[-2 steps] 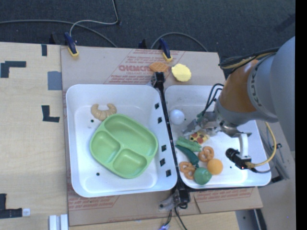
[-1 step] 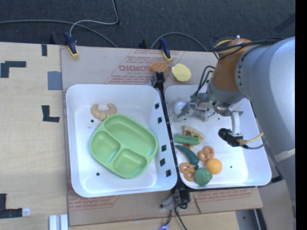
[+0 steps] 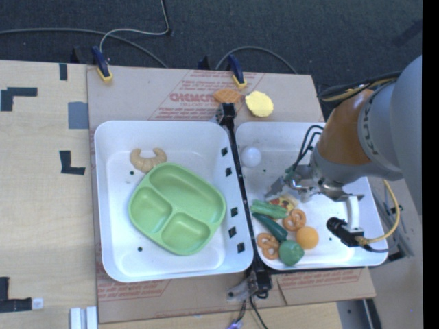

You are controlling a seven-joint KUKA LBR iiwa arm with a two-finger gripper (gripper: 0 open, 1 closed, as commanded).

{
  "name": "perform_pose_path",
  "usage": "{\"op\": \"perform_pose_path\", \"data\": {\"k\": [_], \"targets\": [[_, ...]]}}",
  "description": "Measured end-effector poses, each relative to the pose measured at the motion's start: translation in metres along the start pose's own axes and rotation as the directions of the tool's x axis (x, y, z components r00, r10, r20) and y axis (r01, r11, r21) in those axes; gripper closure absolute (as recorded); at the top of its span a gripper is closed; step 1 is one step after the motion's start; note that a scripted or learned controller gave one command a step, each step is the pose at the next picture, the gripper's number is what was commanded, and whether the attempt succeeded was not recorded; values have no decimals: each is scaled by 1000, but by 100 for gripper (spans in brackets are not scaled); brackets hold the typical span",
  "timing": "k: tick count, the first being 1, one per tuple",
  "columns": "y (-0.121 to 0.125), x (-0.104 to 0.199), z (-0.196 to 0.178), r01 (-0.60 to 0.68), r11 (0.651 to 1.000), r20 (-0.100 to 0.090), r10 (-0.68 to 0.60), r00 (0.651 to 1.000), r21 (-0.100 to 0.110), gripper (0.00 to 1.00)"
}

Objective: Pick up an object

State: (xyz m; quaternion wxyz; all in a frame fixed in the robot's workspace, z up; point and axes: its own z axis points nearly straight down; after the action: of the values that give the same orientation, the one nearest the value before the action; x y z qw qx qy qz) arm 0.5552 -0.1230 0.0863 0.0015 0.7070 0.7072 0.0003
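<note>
Pincer (image 3: pixel 287 184) is sitting low in the right bin (image 3: pixel 274 134), just above the toy pile; I can't tell whether it's apart or together, since the wrist is blocking the view. Nothing is visibly sitting in it.

Arm (image 3: pixel 370 132) is reaching in from the right, its orange band showing above the wrist.

Task things are all lying in the right bin's near half:
- a green pepper-like piece (image 3: pixel 269 210) is lying just below the pincer
- a dark green piece (image 3: pixel 278 228) is running diagonally under it
- a pretzel (image 3: pixel 295 218) is sitting beside those, with a second pretzel (image 3: pixel 267 245) nearer the front wall
- an orange ball (image 3: pixel 307 237) is resting to the right of a green round piece (image 3: pixel 291 253)
- a small red-and-yellow item (image 3: pixel 281 201) is lying right at the pincer; too small to identify
- a white ball (image 3: pixel 252 157) is sitting apart from the pile, against the divider side

Left bin (image 3: pixel 110 142) is holding a green divided plate (image 3: pixel 178 208), tilted diagonally, and a tan croissant (image 3: pixel 147 158) just beyond it, near the far wall.

Outside the bins, on the cardboard sheet (image 3: pixel 137 94), a yellow round piece (image 3: pixel 259 103) and an orange waffle-like piece (image 3: pixel 227 96) are lying near the far edge. Two blue clamps (image 3: pixel 101 63) are pinning the cardboard.
</note>
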Motion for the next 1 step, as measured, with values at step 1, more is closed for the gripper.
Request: {"op": "perform_pose_path", "data": {"k": [1], "targets": [[33, -30, -26, 0, 1000, 0, 0, 1000, 3, 0]]}}
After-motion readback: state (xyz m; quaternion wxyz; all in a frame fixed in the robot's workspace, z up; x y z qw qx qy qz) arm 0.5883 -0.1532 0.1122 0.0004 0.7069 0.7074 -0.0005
